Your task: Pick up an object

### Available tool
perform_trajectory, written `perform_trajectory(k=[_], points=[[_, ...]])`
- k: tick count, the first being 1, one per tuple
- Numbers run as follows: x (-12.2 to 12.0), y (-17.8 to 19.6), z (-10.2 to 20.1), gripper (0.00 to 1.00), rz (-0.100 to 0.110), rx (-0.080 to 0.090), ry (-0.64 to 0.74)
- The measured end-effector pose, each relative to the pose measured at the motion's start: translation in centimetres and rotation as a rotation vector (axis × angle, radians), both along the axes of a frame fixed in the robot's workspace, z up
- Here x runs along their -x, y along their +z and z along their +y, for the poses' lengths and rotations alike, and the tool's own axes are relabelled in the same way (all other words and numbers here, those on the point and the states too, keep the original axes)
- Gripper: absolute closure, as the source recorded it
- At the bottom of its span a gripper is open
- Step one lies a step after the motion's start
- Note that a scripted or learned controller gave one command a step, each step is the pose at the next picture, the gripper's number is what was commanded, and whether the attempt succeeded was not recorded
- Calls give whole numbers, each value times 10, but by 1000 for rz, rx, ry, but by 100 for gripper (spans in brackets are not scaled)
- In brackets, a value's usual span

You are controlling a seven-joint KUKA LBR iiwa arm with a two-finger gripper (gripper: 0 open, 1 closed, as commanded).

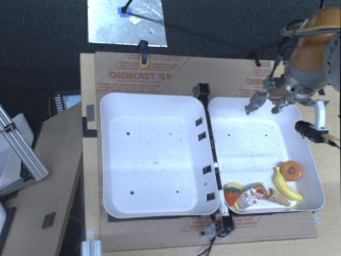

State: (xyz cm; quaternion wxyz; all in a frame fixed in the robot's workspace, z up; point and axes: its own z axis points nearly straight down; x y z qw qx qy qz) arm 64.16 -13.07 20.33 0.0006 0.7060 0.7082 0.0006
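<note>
End effector [266, 104] is held over the right bin's [250, 148] upper edge, fingers spread apart, nothing between them. Banana [285, 184], orange ring [291, 170] and carton [252, 196] are heaped lower right, well apart; a descent there is likely needed.

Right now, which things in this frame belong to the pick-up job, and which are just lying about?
Job:
- pincer, open, over the right bin's far end
- banana
- orange ring
- red-and-white packet
- orange-red fruit

Lying about:
- left bin
- silver sheet
- yellow clamp
</note>
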Motion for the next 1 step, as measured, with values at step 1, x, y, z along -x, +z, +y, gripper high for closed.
perform_trajectory(k=[1], points=[[55, 111, 73, 0, -8, -2, 8]])
